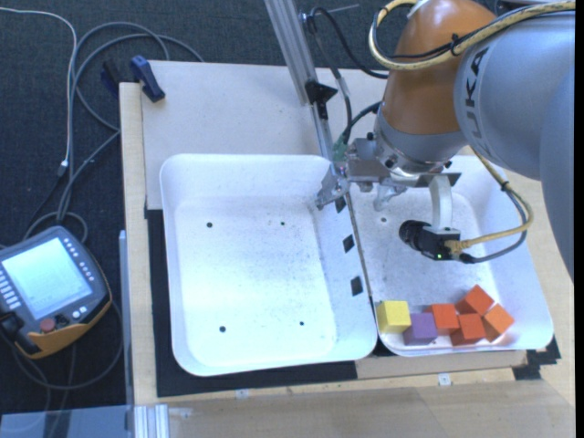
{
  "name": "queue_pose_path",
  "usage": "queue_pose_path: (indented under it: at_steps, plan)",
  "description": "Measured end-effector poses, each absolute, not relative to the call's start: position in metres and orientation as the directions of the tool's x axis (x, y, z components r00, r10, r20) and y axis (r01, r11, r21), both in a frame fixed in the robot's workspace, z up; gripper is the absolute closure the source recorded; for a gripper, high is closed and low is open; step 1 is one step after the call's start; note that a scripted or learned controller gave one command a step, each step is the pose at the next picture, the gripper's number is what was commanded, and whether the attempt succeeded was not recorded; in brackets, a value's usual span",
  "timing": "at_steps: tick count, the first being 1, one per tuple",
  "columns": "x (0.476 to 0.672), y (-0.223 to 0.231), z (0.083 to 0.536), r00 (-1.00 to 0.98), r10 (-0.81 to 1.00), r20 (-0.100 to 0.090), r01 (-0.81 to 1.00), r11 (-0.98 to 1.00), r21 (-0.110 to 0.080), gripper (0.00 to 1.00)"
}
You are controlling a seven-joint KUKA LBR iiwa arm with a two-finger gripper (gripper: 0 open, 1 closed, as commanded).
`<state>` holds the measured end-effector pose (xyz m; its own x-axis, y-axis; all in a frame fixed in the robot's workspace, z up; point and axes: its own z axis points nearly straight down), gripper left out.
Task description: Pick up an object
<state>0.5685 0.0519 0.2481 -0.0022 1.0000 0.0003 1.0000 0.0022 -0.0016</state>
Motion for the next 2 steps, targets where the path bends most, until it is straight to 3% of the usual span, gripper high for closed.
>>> queue_pose_path:
  at_steps: [1, 2]
  plan:
    - [0.569, 0.052, 0.259, -0.003, 1.000, 0.000, 1.000, 0.003, 0.001, 1.00]
    - [0.530, -0.015, 0.196, 0.008, 1.000, -0.001, 1.000, -0.008, -0.011, 1.00]
